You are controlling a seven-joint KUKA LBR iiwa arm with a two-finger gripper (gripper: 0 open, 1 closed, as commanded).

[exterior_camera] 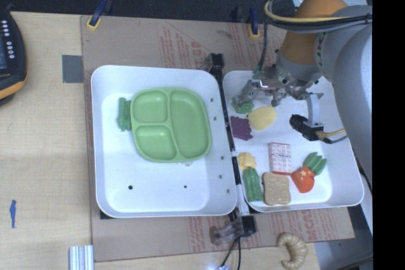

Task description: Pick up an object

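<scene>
A pale yellow, lemon-shaped toy [262,117] lies in the right white bin [345,190], just below the jaws [266,93] of the grey arm. It looks smooth, rounded and hollow, so probably light, stiff and a little slippery; gripping across its narrow middle seems safest. Whether the jaws are apart or together cannot be told from this angle. A small green leafy piece [242,105] sits just to their left, a purple grape cluster [241,128] further below.

Tray [171,123] in left bin [107,193].
</scene>
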